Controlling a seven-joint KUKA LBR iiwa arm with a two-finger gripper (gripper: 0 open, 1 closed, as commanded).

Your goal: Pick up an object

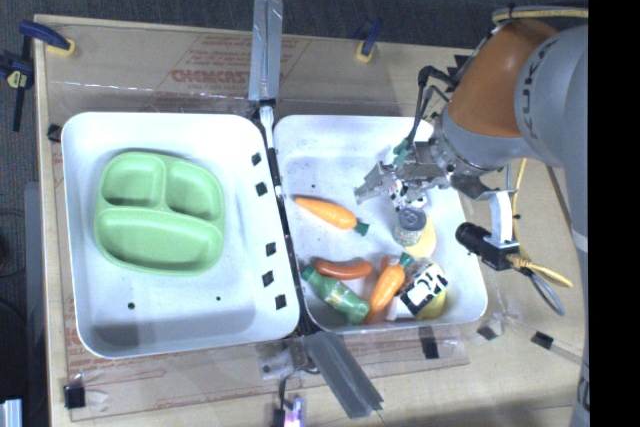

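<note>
My gripper [396, 192] hangs over the upper middle of the right bin [330, 140], open, with nothing between its fingers. Just below it stands a small grey jar with a dark cap [408, 225], leaning on a yellow fruit [427, 241]. To the gripper's left an orange carrot [325, 212] lies on the bin floor. Along the bin's front lie a red sausage [341, 268], a green bottle [337, 296], a second carrot [387, 285] and a black-and-white block [424, 287].
The left bin [90, 310] holds a green divided tray [160, 210]. A metal divider bar [266, 45] runs between the bins at the back. Blue and yellow clamps [370, 43] sit on the bench's far edge.
</note>
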